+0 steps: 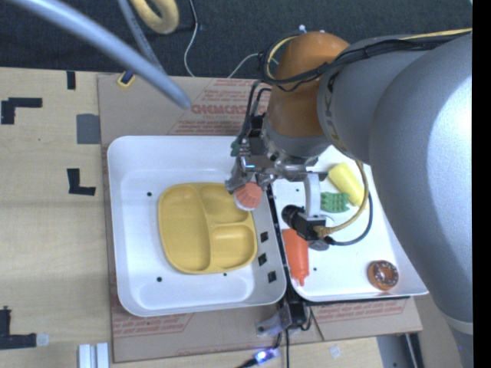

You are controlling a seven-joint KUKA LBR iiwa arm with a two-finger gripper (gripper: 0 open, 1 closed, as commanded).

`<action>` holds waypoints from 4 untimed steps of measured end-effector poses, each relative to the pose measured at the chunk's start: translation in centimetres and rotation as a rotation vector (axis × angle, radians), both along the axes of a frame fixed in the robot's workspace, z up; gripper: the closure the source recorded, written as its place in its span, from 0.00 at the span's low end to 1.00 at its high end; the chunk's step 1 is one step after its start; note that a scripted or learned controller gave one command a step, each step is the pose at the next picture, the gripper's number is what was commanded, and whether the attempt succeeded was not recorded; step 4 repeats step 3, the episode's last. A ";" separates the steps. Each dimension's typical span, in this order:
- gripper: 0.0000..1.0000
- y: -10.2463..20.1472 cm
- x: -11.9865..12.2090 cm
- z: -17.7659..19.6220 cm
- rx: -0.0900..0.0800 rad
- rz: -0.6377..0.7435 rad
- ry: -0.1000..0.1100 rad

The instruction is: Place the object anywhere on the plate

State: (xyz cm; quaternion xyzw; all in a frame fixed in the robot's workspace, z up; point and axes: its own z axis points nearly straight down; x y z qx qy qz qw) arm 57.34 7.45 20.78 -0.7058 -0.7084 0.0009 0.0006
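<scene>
Gripper over plate's upper right corner

Gripper sits low at the upper right corner of the yellow divided plate, with a small pink-orange object between its fingers, held just past the plate's rim. Plate lies in the left white bin. Right of the plate, in the right white bin: orange carrot nearest, green toy and yellow piece farther, brown round item farthest. Both bins rest on the table.
</scene>
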 end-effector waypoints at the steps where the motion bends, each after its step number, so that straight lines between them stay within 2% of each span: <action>1: 1.00 4.9 1.2 1.5 0.002 0.002 -0.002; 2: 1.00 10.8 1.5 2.2 0.002 0.003 -0.001; 3: 0.00 10.5 1.5 2.1 0.000 -0.001 0.000; 4: 0.00 10.5 1.5 2.1 0.000 -0.001 0.000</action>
